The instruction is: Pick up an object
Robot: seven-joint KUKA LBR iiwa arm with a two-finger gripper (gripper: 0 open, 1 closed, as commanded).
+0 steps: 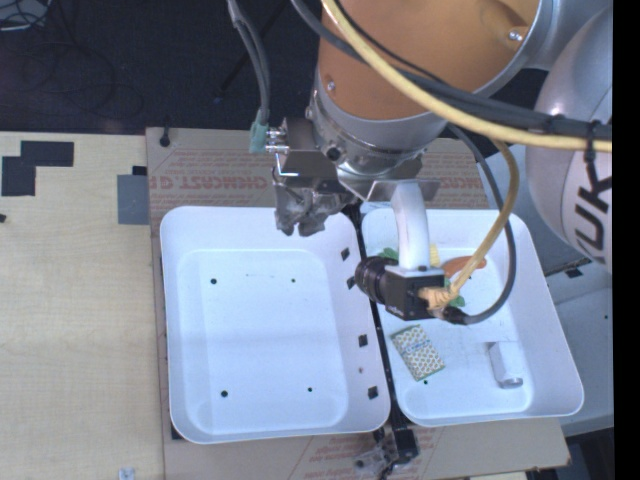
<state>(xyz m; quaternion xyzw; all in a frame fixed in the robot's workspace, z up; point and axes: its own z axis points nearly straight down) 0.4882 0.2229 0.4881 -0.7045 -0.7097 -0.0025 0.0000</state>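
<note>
Arm (430, 58) fills the top of the view: glossy orange band above a grey metal wrist flange, yellow and black cables looping down across it. Gripper (300, 216) is a dark, lumpy cluster hanging over the back rim of the left bin (190, 408); can't tell whether it's spread or closed, the tips merge into one dark mass and nothing is visibly between them. A white tube-like piece (411, 230) drops from the wrist to a black, boxy block (392, 290) sitting over the right bin (560, 393), cable plugged into its side. Bins are shallow, smooth white plastic with rounded corners; left one has small dark dots on its floor. Objects all lie in the right bin: a flat patterned rectangular packet (418, 352) with a fine dotted print, near the divider; a small grey cylinder (503, 364), matte, near the right wall, well apart from the packet; bits of yellow and orange items (455, 266) behind the black block, mostly hidden, shape unclear. Bins sit on brown cardboard (215, 173) with red print, partly covered and unreadable. To the left, a pale wood-grain bench top (70, 318) with black and grey square marks. Background is dark, with loose cables barely visible.
</note>
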